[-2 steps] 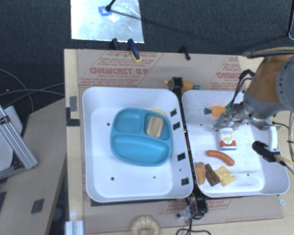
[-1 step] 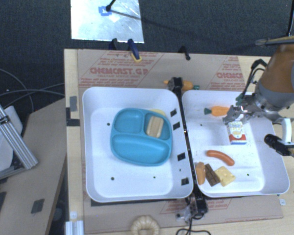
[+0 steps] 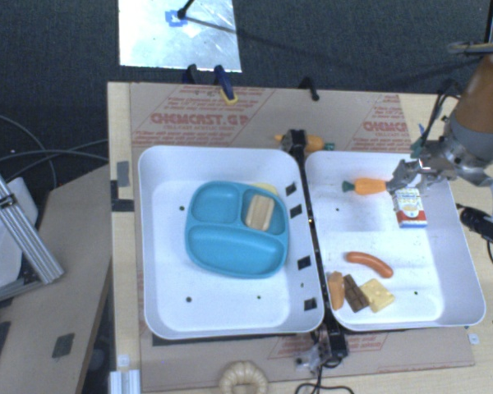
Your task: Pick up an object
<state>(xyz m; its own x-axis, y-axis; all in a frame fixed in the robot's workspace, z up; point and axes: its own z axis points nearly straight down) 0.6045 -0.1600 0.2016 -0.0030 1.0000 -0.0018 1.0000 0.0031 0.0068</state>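
Objects for picking lie in the right bin (image 3: pixel 468 290): a toy carrot (image 3: pixel 367 186) near the far side with its green end toward the divider, a small white carton (image 3: pixel 409 207) with red and blue print just to the right of the carrot, a reddish sausage (image 3: pixel 369 263) near the middle of the bin, and at the near edge a cluster of three pieces touching or nearly touching one another, namely an orange-tan piece (image 3: pixel 336 290), a dark brown block (image 3: pixel 355 293) and a pale yellow wedge (image 3: pixel 378 295).

The left bin (image 3: pixel 160 245) holds a blue divided plate (image 3: pixel 234 230), and a tan bread-like piece (image 3: pixel 260 213) rests in the plate's upper right compartment, with a pale yellow item (image 3: pixel 266 190) peeking out just behind the plate's far rim.

The arm reaches in from the right, its orange band visible above the grey wrist. The end effector (image 3: pixel 412 173) hovers over the far part of the right bin, right above the carton and just beside the thick end of the carrot. Whether its fingers are apart or together cannot be told at this angle, and nothing is clearly seen between them.

Both bins sit side by side on a brown board with red lettering on the bench (image 3: pixel 74 220). A blue clamp (image 3: pixel 225 83) grips the far edge of the board, and a beige ring (image 3: pixel 242 379) lies at the near edge.
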